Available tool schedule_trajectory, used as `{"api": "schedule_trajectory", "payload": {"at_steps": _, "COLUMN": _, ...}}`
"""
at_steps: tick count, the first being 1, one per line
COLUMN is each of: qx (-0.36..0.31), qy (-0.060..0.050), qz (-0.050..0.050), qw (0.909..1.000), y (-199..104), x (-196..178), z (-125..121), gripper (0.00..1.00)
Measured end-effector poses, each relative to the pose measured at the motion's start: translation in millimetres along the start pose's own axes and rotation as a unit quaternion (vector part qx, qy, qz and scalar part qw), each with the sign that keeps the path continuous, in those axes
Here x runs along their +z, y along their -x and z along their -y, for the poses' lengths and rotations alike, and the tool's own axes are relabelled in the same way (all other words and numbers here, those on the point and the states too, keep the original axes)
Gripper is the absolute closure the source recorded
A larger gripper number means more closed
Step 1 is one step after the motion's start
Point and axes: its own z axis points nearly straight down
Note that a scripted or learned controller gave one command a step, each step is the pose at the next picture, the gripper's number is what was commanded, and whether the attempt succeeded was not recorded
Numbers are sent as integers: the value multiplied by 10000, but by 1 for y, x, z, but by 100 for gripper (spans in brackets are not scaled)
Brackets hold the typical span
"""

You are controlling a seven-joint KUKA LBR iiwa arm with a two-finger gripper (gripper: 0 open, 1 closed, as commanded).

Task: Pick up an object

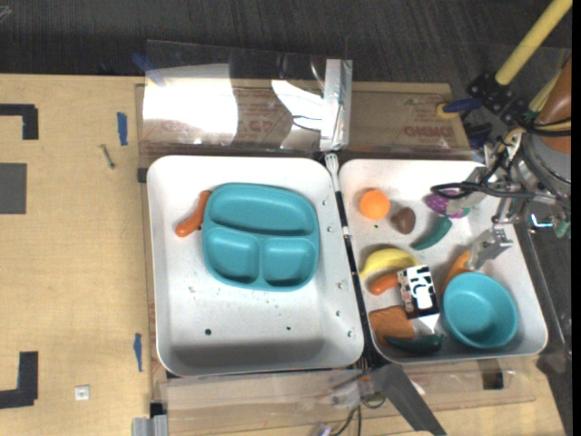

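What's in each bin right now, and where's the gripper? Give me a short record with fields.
left bin: teal divided plate, with an orange carrot-like piece at its left edge
right bin: orange ball, brown lump, banana, teal bowl, black-and-white block, purple piece, teal strip
gripper: over the right bin's right side, just above the bowl
grasp: nothing seen between the fingers
arm: enters from the right

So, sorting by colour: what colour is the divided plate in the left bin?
Teal; the divided plate shows clearly in the camera view.
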Motion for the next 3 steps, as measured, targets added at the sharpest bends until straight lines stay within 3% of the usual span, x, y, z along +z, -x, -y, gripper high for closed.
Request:
{"api": "schedule_trajectory", "payload": {"at_steps": 1, "qx": -166, "qy": 18, "qz": -60, "qw": 9998, "y": -32, "x": 141, "z": 54, "gripper": 0}}
{"api": "schedule_trajectory", "payload": {"at_steps": 2, "qx": 185, "qy": 23, "qz": 57, "qw": 9998, "y": -29, "x": 181, "z": 93, "gripper": 0}}
{"api": "schedule_trajectory", "payload": {"at_steps": 3, "qx": 160, "qy": -14, "qz": 233, "qw": 9996, "y": -18, "x": 161, "z": 91, "gripper": 100}}
